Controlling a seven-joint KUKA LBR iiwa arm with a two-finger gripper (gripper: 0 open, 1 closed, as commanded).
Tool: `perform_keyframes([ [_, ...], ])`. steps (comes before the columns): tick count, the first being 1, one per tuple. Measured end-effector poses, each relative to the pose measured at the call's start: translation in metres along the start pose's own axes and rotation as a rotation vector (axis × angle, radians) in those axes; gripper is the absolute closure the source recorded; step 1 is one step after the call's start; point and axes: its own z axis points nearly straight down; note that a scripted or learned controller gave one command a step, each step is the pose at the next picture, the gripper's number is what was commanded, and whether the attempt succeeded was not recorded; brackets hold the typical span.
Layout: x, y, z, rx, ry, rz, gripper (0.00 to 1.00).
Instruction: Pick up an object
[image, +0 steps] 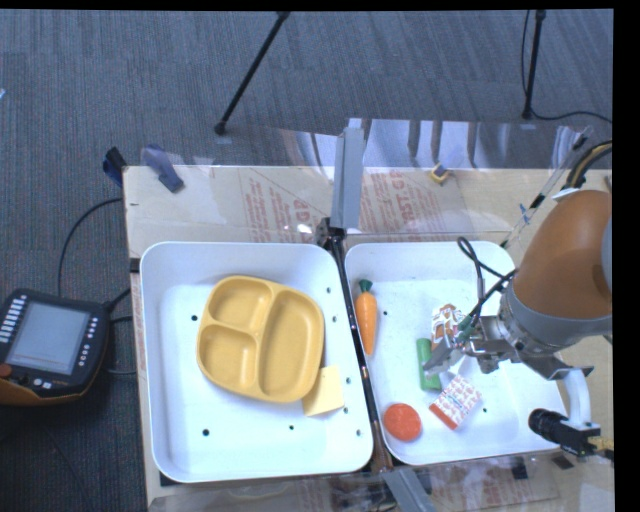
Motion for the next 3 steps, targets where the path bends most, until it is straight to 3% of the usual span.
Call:
perform_keyframes([
  [1,-0.024,-0.008,0.104,-0.014,0.0,0.049,0.0],
  [2,-0.027,0.055,0.102,-0.017,-0.003,0.125,0.0],
  [3,-0.029,0.054,0.095,-0.01,0.001,0.132,1.0],
])
